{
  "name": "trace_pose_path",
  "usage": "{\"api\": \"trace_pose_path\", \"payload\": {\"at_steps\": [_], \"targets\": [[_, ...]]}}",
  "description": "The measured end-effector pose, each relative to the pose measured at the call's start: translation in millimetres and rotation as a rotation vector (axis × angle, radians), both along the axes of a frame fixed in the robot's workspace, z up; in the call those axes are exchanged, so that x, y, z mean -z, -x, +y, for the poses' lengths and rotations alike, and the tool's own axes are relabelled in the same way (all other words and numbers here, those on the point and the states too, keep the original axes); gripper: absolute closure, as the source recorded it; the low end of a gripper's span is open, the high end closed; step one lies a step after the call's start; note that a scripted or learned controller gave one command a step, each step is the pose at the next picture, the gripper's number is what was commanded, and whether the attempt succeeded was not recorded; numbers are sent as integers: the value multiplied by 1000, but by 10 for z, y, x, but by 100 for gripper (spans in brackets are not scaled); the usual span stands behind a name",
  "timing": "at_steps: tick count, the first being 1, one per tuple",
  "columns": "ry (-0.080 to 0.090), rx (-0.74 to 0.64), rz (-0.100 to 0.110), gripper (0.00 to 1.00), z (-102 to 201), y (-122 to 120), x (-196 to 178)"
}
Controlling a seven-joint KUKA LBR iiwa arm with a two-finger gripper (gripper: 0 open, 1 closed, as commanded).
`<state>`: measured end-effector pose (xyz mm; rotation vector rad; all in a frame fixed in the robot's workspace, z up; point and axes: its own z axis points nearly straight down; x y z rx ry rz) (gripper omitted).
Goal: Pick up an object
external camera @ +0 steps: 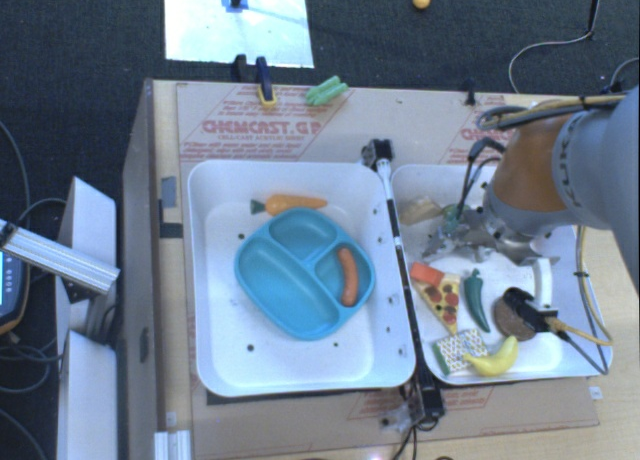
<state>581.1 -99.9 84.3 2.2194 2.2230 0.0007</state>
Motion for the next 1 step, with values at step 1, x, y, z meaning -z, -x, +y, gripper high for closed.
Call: {"api": "trace_pose_path", "payload": {"at_steps": [1], "targets": [[2,-2,2,0,-62,-711,-7]]}}
